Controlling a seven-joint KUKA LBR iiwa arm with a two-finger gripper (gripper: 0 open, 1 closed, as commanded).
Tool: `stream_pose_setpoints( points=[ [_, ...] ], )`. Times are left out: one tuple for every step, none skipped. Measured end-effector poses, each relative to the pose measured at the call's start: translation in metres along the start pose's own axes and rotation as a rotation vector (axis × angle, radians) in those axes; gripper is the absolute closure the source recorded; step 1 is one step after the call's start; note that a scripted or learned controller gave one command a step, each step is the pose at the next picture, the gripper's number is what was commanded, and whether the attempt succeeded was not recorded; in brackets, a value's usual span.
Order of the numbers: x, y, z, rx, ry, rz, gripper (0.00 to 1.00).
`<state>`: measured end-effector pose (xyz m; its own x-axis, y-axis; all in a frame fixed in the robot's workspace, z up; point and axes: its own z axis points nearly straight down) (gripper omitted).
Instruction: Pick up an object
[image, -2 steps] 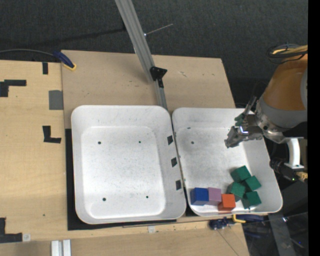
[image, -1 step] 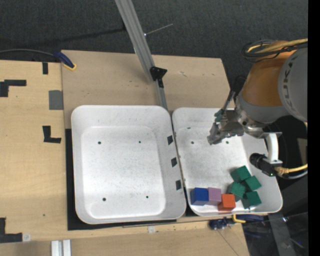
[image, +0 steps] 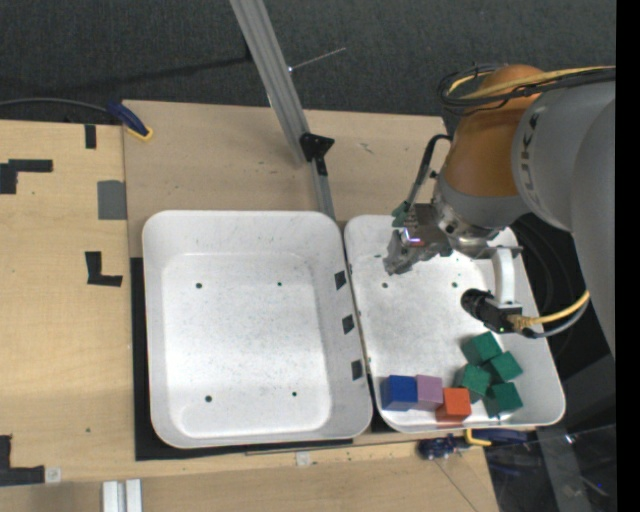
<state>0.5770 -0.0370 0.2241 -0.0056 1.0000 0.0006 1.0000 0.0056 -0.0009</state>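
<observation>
Risk: blocks crowd the right bin's near corner, so a descent could jam against the wall or nudge neighbours | Gripper hovers over the bin's far end, finger opening cannot be judged, nothing visibly held | Targets: blue block, pink block, orange block, green blocks

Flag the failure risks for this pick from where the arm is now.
1. The gripper sits over the far end of the right bin, while the blocks are packed at its near edge; it is likely to close on nothing there.
2. The blue block, purple block and orange block touch in a row, leaving little finger room.
3. The green blocks crowd the bin's corner, so the wall may block a grasp.
</observation>
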Motion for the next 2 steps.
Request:
stream_pose_setpoints(
  points=[
    [0.048,0.029,-0.012,-0.002,0.001,-0.001,1.0],
    [0.097,0.051,-0.02,-0.002,0.001,-0.001,1.0]
  ],
)
